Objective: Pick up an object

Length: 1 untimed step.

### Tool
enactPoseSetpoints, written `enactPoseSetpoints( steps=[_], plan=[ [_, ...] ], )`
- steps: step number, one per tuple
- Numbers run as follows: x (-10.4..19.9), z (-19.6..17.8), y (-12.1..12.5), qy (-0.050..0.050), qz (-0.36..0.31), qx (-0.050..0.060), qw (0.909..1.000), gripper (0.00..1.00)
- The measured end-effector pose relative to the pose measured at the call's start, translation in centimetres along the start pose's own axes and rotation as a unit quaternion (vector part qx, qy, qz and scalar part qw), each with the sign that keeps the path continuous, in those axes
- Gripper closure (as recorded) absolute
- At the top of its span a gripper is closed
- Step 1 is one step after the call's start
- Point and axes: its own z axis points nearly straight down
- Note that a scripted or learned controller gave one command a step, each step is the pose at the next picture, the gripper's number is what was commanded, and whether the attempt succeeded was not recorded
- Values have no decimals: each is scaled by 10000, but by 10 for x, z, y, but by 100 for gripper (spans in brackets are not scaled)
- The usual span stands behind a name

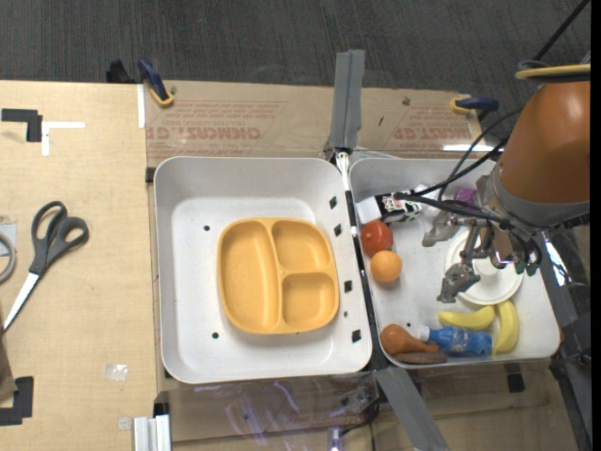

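Note:
The right bin (413, 178) holds a red ball-like fruit (376, 237), an orange (385, 267), a banana (488, 319), a blue bottle (460, 340) lying flat, a brown drumstick-shaped toy (406, 342), a black-and-white tube (399, 204) and a white dish (490, 282). My gripper (444, 259) hangs over the middle of this bin, just left of the white dish and right of the orange. Its two grey fingers (453, 284) stand apart, open, with bare bin floor between them. The arm's orange band (554, 144) covers the bin's far right corner.
The left bin (178, 280) bears a yellow divided plate (279, 274). Scissors (45, 242) lie on the wooden bench at the left. Cables (460, 181) run from the arm across the right bin's back. A grey bar (347, 101) stands behind the bins' shared wall.

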Motion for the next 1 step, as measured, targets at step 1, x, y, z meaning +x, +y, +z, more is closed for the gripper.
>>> enactPoseSetpoints(
  steps=[1],
  plan=[
    [41,112,-54,-6,259,2,9997,0]
  ],
)
